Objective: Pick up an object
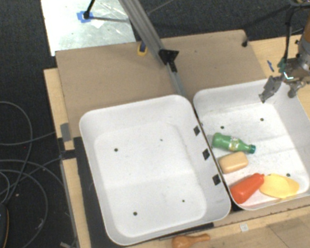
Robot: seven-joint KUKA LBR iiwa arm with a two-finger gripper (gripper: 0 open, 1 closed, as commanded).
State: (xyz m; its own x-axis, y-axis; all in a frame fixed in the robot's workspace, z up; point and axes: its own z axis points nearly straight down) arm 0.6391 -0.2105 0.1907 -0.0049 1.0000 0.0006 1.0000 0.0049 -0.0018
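Objects for picking lie grouped in the right bin (309, 123), toward its near-left corner. A green bottle (232, 143) lies on its side close to the bin's left wall, its cap end pointing right. Just in front of it sits a tan, rounded block (233, 162), almost touching the bottle. Nearer still, a red-orange item (247, 186) lies against the bin's front-left corner, and a yellow item (279, 186) rests right beside it, the two touching or nearly so. The left bin (99, 160) stands alongside, its right wall meeting the right bin's left wall, with small black clips along that seam.

The arm enters from the right, and the gripper (284, 86) hangs over the far-right corner of the right bin, well apart from all four items. Its fingers (269, 92) appear spread, one pointing down-left over the bin floor, and nothing sits between them.

On the tabletop (208, 57), just in front of the bins, lies a small orange-brown, pear-shaped thing (189, 240). A slanting metal pole (143, 24) crosses the far side of the tabletop.
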